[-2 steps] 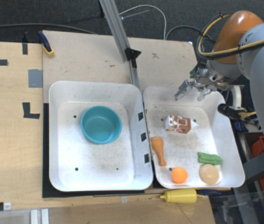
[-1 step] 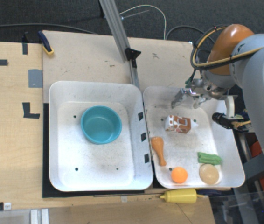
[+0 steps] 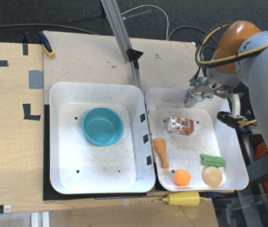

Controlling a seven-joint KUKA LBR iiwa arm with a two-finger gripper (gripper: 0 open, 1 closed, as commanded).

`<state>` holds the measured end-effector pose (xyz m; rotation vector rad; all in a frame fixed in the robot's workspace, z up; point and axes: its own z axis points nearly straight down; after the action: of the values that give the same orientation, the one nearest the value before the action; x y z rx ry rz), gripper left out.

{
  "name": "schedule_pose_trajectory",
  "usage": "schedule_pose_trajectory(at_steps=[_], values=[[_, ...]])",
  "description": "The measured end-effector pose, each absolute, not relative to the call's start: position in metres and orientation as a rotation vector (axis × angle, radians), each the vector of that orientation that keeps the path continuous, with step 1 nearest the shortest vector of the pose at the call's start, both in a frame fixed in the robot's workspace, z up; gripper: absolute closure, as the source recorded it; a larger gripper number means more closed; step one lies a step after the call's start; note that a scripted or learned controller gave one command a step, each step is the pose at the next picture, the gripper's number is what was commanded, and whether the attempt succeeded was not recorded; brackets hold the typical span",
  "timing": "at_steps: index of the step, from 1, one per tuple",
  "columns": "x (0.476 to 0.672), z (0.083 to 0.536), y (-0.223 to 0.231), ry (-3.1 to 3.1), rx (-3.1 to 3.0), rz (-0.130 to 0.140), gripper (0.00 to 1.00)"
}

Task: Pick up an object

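Observation:
My gripper [image 3: 191,100] hangs over the far edge of the right bin [image 3: 233,171], above and a little right of a small brown and white carton [image 3: 180,126]. Nothing shows between its fingers. An orange drumstick-shaped toy [image 3: 161,152] lies by the bin's left wall. An orange ball [image 3: 182,177] and a pale round object [image 3: 212,176] sit near the front edge. A green pod [image 3: 212,161] rests just above the pale one. The left bin [image 3: 63,169] holds a teal bowl [image 3: 102,126].
A yellow bottle [image 3: 183,198] lies on the bench in front of the right bin. A slanted metal pole [image 3: 120,30] rises behind the bins. Cables [image 3: 219,37] loop around the arm at the upper right. A blue and yellow clamp [image 3: 46,43] sits at the back left.

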<state>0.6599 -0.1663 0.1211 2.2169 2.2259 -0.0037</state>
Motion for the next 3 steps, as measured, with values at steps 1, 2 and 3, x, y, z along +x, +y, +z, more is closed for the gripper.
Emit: schedule_pose_trajectory(at_steps=[1, 2, 3], values=[[0.651, 0.170, -0.165, 2.221, 2.219, 0.003, 1.00], [0.658, 0.232, -0.160, 2.221, 2.214, 0.005, 1.00], [0.659, 0.281, -0.160, 2.221, 2.216, 0.004, 1.00]])
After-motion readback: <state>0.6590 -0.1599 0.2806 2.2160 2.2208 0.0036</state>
